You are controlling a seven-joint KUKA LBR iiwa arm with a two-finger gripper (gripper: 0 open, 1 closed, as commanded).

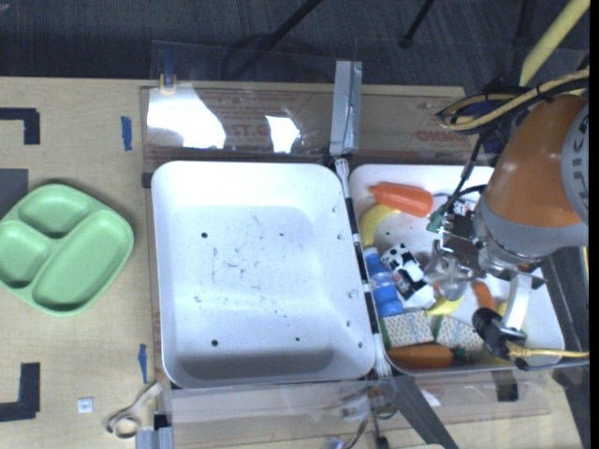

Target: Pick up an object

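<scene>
Toys crowd the right bin beneath my gripper, whose state I cannot tell; the black-and-white one nearest it looks light and rigid, best pinched across its narrow middle.

Grey arm with broad orange band, black cables

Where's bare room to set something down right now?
The left white bin offers a bare floor, wall to wall. The green divided plate on the bench also has open compartments. The right white bin is crowded with toys under the gripper.
</scene>
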